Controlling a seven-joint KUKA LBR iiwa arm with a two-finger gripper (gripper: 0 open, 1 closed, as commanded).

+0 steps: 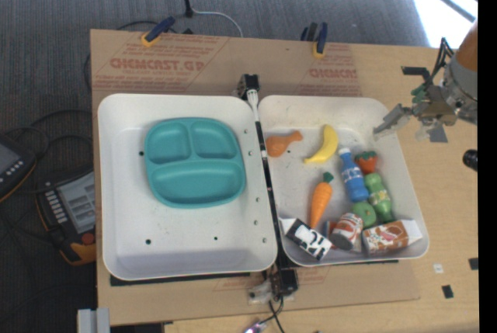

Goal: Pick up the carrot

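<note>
The carrot [319, 201] is orange with a green top and lies in the middle of the right bin [351, 105], its tip pointing toward the near edge. My gripper [411, 127] hovers over the bin's far right corner, well up and to the right of the carrot. Its fingers are spread open with nothing between them; one grey fingertip [386, 124] points left over the bin rim.
Around the carrot lie a banana [324, 145], an orange drumstick [282, 142], a blue bottle [352, 177], a green bottle [377, 192], a red fruit [366, 162], a can [347, 230], a carton [384, 237] and a black-and-white piece [309, 238]. A teal divided plate [194, 162] sits in the left bin [124, 238].
</note>
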